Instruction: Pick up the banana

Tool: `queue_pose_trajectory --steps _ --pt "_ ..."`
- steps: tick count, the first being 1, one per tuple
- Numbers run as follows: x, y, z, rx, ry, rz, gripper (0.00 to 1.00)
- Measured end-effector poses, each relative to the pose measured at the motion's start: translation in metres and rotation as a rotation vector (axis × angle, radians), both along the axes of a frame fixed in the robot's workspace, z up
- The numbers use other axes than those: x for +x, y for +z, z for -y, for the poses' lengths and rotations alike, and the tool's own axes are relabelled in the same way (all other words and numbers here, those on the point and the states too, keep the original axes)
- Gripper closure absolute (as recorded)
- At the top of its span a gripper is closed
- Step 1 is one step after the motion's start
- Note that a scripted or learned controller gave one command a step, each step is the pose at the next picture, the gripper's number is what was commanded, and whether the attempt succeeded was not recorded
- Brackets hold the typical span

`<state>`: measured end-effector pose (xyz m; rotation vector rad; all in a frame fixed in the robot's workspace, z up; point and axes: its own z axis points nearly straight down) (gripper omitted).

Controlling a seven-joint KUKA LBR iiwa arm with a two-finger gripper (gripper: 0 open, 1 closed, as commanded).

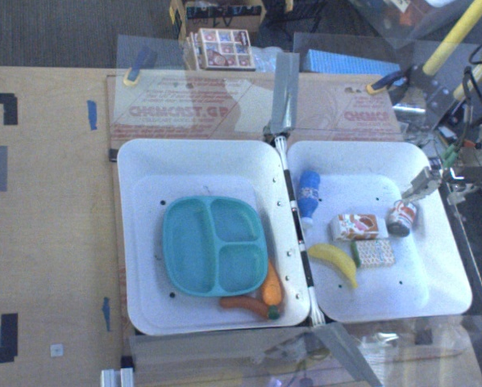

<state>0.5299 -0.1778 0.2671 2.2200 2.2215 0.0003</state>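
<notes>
The yellow banana (335, 260) lies flat in the right bin (434, 297), near its left wall and towards the front. It touches the green patterned box (374, 253) on its right. My gripper (421, 186) comes in over the right bin's right rim, well to the upper right of the banana and apart from it. It hangs just above a small can (400, 218) lying on its side. Nothing shows between it and the banana but the small boxes.
A blue bottle (308, 193) lies by the divider and a red-and-white carton (355, 226) sits mid-bin. The left bin (136, 176) holds a teal divided plate (215, 245), a carrot (245, 304) and an orange piece (272, 287). Cables and clamps crowd the right edge.
</notes>
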Motion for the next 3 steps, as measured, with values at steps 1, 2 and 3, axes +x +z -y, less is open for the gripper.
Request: queue_pose_trajectory --steps 1,2,3 --pt "-0.009 -0.115 -0.085 0.001 -0.003 -0.001 0.0" --pt "-0.041 -0.152 -0.082 0.002 0.176 -0.003 0.0" --pt "-0.04 -0.175 -0.077 -0.005 0.191 0.014 0.0"
